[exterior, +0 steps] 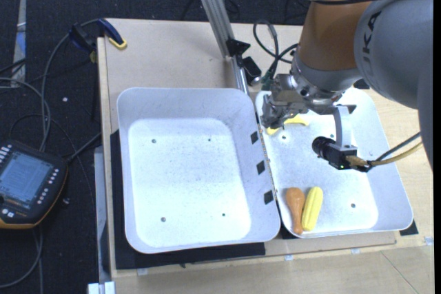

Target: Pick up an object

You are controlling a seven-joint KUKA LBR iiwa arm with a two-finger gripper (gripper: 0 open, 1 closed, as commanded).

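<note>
- Near edge, bench (331,265): wood strip runs along the front of both bins; little spare margin there.
- Near right, right bin (386,169): an orange carrot-like piece (295,207) and a yellow corn-like piece (312,208) lie touching side by side, long axes running near-far, just beside the bin's near-left rim. Judgement: that rim crowds an approach from the left; open floor to their right and far side gives finger room.
- Near left, left bin (138,169): white floor w/ speckling, no loose items seen on it; its right rim overlaps the right bin's left rim, so the two share no gap.
- Mid right: a small black fixture w/ cable (334,152) hangs off the wrist over the right bin's centre, well apart from the two near pieces.
- Far part of right bin: gripper (278,122) sits low at the far-left corner, over a small yellow piece (295,122), prob. banana-like; that piece lies partly under the tool, close to the rim. Fingers are hidden by the wrist body, so cannot tell whether released, clenched, or grasping anything. Judgement: the yellow piece is the likely pick target; corner walls on two sides leave tight room.
- Far: arm (386,24), grey w/ orange band, enters from the right above the bin; a slanted metal rail (217,17) stands just left of the wrist, limiting leftward swing.
- Far left: blue-yellow clamp (110,34) on the bench corner; a pendant (27,182) rests off-bench.
</note>
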